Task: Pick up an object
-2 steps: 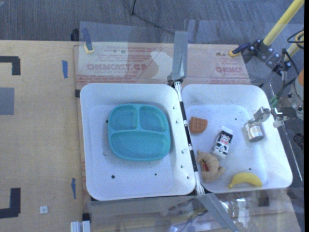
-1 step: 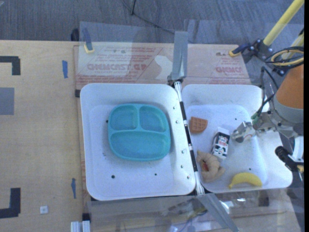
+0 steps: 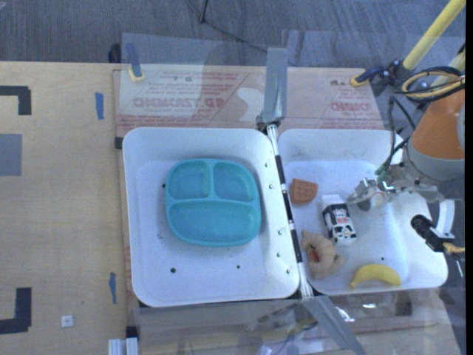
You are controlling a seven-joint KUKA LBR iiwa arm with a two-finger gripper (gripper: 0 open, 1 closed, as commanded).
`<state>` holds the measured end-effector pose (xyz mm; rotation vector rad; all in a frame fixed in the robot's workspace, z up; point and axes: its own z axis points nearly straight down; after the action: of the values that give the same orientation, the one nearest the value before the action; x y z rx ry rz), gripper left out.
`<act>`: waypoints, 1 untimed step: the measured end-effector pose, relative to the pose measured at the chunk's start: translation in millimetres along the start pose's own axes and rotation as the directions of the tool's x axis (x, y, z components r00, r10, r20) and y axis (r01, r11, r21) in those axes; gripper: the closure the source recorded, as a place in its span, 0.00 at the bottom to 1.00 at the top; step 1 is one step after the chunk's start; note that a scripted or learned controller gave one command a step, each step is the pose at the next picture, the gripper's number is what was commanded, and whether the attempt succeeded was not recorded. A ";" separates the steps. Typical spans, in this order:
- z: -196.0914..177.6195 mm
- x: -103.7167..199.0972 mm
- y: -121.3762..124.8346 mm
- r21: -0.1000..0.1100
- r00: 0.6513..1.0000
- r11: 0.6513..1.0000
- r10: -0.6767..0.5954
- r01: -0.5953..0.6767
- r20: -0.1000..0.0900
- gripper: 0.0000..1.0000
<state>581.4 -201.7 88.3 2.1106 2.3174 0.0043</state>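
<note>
The end effector (image 3: 367, 196) hung low over the right bin (image 3: 421, 272), just right of the black-and-white toy cow (image 3: 338, 222) — couldn't tell if it was open or closed, nothing visibly gripped. Everything loose sat around that cow: a waffle piece (image 3: 303, 191) up-left of it, a tan doughy-looking toy (image 3: 322, 252) below-left, a banana (image 3: 375, 275) below-right. The left bin (image 3: 148, 272) held a teal divided plate (image 3: 213, 202) — well left of the cow.
</note>
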 end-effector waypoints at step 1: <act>-11.0 -1.8 0.8 -0.005 1.000 1.000 0.002 -0.002 0.002 1.00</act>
<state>582.3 -203.3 99.3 2.1096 2.3119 0.0077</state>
